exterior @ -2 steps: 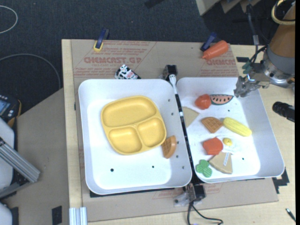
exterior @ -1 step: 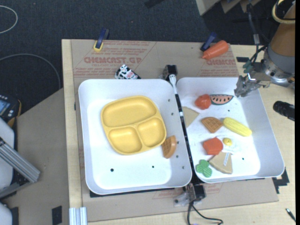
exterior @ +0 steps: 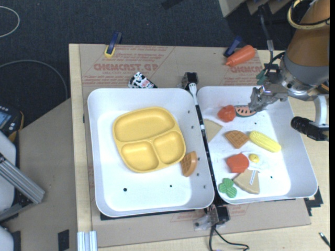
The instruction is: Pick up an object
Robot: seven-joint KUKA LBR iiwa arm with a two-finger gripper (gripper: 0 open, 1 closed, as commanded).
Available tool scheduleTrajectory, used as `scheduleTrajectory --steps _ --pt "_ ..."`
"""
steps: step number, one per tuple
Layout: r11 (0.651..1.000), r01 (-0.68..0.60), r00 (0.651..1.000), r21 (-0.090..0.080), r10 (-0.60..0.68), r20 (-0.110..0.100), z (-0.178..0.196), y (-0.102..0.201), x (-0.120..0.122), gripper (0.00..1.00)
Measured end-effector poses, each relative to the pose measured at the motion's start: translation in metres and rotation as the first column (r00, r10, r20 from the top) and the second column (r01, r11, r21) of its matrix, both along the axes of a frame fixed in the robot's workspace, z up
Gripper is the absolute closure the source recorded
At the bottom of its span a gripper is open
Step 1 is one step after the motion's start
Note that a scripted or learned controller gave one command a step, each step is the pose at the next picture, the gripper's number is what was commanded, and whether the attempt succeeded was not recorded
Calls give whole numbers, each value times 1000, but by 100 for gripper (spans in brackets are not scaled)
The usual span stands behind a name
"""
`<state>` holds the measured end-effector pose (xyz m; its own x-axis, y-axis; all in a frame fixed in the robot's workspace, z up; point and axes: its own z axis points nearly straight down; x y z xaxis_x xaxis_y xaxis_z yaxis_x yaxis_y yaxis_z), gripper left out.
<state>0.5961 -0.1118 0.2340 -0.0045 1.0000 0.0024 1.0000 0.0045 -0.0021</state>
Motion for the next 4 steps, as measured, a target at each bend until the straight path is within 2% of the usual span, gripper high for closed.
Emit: scheduleTrajectory --steps 1,2,3,4 --pt "1000 -1 1000 0 1 -1 -4 43 -5 100" --pt "1000 1 1000 -1 -1 -1 -10 67 -6 100" --pt "1000 3 1000 -2 -3 4 0 70 -10 100" --pt "1000 5 1000 -2 -5 -2 -20 71 -15 100"
